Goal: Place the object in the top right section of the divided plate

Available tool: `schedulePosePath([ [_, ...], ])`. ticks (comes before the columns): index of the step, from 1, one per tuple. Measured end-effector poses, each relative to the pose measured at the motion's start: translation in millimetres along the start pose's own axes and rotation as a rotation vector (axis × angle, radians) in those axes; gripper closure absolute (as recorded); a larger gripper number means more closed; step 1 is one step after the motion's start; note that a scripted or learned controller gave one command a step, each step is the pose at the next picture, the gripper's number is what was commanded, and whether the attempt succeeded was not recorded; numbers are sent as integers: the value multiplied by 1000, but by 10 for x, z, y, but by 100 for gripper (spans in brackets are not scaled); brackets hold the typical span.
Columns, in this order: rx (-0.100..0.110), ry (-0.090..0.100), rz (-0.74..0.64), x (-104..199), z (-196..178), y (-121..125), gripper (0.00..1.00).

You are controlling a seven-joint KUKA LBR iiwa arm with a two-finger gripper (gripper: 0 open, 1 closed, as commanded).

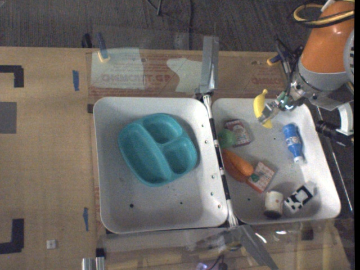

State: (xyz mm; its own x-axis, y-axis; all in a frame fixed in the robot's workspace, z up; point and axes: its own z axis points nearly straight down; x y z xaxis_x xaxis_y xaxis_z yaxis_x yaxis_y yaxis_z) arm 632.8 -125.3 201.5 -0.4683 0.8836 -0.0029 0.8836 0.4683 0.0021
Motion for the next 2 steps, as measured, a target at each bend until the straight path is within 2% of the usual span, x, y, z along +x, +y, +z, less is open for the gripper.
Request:
schedulePosePath([
  [1,-3,-2,-87,-81,-878,130,100],
  [2,2,2,14,540,-351,361,100],
])
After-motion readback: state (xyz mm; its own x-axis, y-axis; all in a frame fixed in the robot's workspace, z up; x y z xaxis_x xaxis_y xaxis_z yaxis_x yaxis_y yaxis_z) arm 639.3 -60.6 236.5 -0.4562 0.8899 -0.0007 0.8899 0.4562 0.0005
